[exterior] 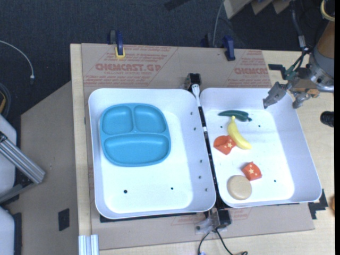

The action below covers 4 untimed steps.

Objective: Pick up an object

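Tan disc (pixel 239 187) nearest; end effector (pixel 285 95) (grip state unclear) above right bin (pixel 297 158), arm cropped.

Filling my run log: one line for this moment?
pincer above right bin's far edge | nothing held | banana, pepper nearest | blue tray in left bin

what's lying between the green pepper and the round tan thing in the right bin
In the camera view, between the green pepper and the round tan piece lie the banana and two red pieces.
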Each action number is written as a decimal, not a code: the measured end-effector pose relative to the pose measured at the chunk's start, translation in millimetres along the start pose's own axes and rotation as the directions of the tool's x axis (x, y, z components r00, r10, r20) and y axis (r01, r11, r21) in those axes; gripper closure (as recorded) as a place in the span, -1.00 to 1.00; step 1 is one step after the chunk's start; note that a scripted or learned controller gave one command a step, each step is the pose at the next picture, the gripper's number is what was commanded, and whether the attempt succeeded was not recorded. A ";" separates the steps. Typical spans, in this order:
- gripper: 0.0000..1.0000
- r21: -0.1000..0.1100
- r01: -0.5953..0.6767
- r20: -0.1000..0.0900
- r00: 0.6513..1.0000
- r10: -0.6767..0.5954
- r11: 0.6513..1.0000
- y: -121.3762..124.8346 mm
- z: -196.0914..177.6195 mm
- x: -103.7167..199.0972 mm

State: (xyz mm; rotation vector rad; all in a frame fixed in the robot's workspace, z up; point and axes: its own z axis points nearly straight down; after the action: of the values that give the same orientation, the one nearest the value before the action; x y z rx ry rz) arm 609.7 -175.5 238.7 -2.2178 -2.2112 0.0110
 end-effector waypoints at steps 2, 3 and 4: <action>-1.00 -0.007 0.005 0.001 1.000 -0.005 1.000 12.3 43.0 3.6; -1.00 -0.006 0.003 0.001 1.000 -0.003 1.000 17.0 105.7 2.6; -1.00 -0.006 0.003 0.000 1.000 -0.003 1.000 16.5 157.4 3.3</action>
State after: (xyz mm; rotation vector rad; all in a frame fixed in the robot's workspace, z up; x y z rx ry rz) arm 624.3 -172.0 81.1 -2.2173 -2.2178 0.0051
